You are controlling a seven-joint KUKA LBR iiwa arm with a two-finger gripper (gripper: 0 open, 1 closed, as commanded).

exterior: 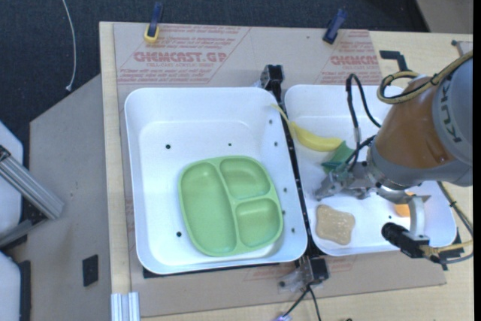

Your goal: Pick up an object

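Dark carpet surrounds the counter (120, 184), whose cardboard-covered top carries two white bins side by side; taking the green divided plate (229, 204) as landmark, it lies flat in the near half of the left bin (150, 116), with bare white floor open behind it and to its left, and its right edge close to the wall the bins share; right of the plate, across that wall, the right bin (316, 98) is crowded; a yellow banana (312, 137) lies up-right of the plate against the shared wall; a tan, bread-like piece (335, 225) sits just right of the plate's near corner; between them the jaws (336, 181) hang over a green object (340, 156), partly covered and hard to name; whether they stand apart or together cannot be told, and nothing shows clearly between them; the grey and orange arm (417, 143) hides much of that bin's far side; something orange (403, 208) peeks out beneath it, mostly cut off.
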